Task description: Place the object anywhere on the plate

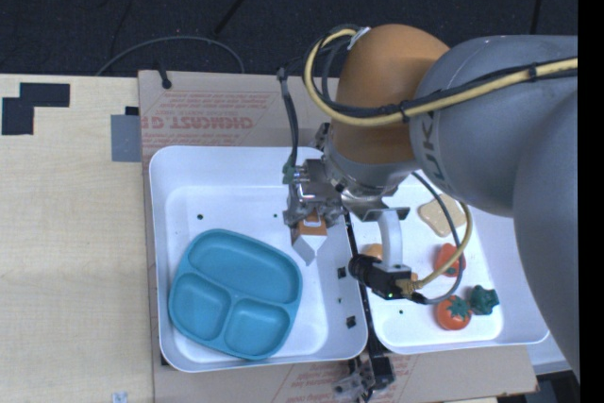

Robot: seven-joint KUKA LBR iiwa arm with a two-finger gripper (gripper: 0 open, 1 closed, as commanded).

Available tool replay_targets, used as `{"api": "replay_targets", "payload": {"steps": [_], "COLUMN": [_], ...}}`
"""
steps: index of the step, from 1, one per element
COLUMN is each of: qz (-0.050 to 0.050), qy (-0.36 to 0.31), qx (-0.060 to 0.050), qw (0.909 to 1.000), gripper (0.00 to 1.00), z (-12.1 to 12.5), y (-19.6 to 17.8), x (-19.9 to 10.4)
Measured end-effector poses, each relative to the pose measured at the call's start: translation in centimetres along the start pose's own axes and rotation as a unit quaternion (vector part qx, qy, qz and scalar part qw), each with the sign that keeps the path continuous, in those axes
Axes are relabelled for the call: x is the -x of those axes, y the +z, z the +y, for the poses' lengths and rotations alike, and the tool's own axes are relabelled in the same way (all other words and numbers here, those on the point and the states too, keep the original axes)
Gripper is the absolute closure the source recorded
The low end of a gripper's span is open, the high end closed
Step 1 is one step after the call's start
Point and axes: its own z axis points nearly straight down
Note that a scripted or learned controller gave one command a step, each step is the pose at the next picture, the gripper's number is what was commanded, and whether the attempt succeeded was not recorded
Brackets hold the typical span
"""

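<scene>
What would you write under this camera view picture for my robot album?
Robot claw hovers above the left bin, beside the blue plate; toy food waits in the right bin.

light wood tabletop (66, 231) bears a brown cardboard sheet (217, 113); two white bins (165, 193) rest on it.

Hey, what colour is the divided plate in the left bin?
Light blue. The divided plate shows clearly in the camera view, lying in the left bin.

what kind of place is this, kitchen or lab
Most likely a robotics lab bench: a grey arm over two white bins, toy food, a blue plate, loose cables on dark floor.
</scene>
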Motion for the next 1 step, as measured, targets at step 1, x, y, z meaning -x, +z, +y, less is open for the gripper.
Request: {"api": "replay_targets", "payload": {"steps": [1], "qz": [-0.001], "qy": [0.0], "qx": [-0.001], "qw": [1.0], "gripper": [1.0], "z": [-2.36], "y": [1.16], "x": [-5.25]}}
